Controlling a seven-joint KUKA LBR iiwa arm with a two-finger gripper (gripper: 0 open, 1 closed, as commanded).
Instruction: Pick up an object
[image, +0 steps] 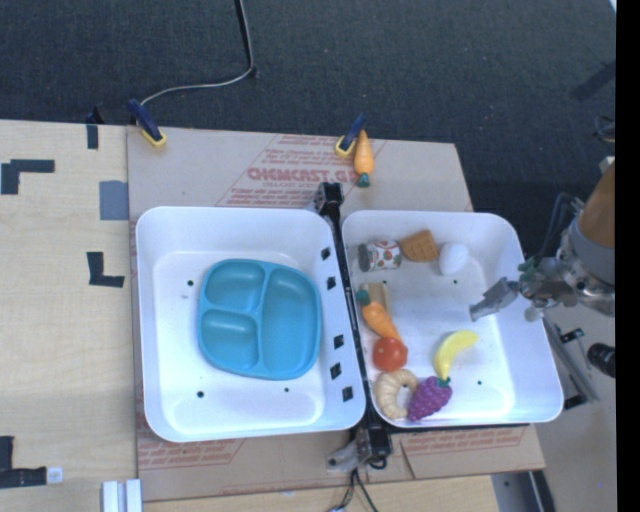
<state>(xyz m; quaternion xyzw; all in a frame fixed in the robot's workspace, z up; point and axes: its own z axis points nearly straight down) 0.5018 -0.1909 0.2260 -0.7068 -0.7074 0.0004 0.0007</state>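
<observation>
The right bin (500, 390) holds several toy foods: a small can (380, 255), a brown cracker (420, 245), a white egg (454, 259), a carrot (380, 319), a red tomato (390, 352), a yellow banana (453, 352), purple grapes (429, 397) and a tan pastry (394, 390). My gripper (512, 305) hangs over the bin's right rim, to the right of the egg and above the banana. Its fingers (490, 300) stand open with nothing between them.
The left bin (165, 390) holds a blue divided plate (260, 318). A second carrot (363, 158) lies on the cardboard behind the bins, beside a yellow-and-blue clamp (349, 140). Another clamp (148, 125) and a cable sit at the back left.
</observation>
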